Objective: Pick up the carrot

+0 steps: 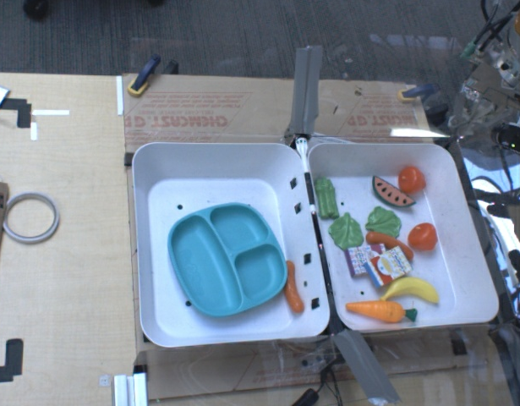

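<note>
Carrot (380, 311) sits at the front of the right bin (462, 227), nearly touching the banana (412, 290), so a sloppy grab could nudge or snag that instead, or go for the orange sausage-looking thing (293, 288) by the teal plate (228, 259). It's orange and tapered with a green stub, lying flat. Gripper (486, 70) is off at the far right corner; can't tell if it's spread or closed.
</note>
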